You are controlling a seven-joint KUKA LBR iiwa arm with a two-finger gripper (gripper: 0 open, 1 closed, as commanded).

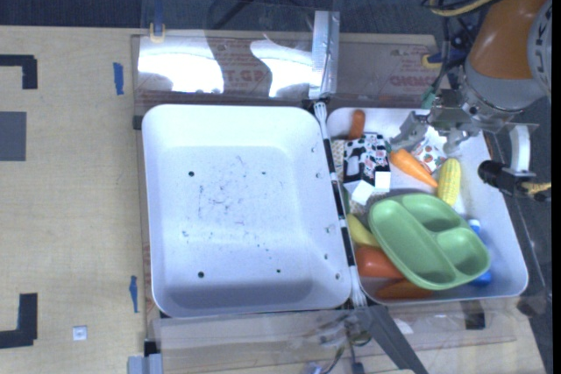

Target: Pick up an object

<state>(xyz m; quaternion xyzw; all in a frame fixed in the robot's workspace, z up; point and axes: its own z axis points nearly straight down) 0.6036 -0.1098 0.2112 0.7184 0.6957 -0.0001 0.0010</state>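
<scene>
Camera view puts my end effector (pixel 436 125) over the far end of the right bin (pixel 513 228), its fingers spread and holding nothing. Just under it lie a carrot (pixel 412 167) and a corn cob (pixel 450 180), both beside the green dish (pixel 429 239). I'd drop straight onto the carrot, straddling its width and staying off the dish rim.
</scene>
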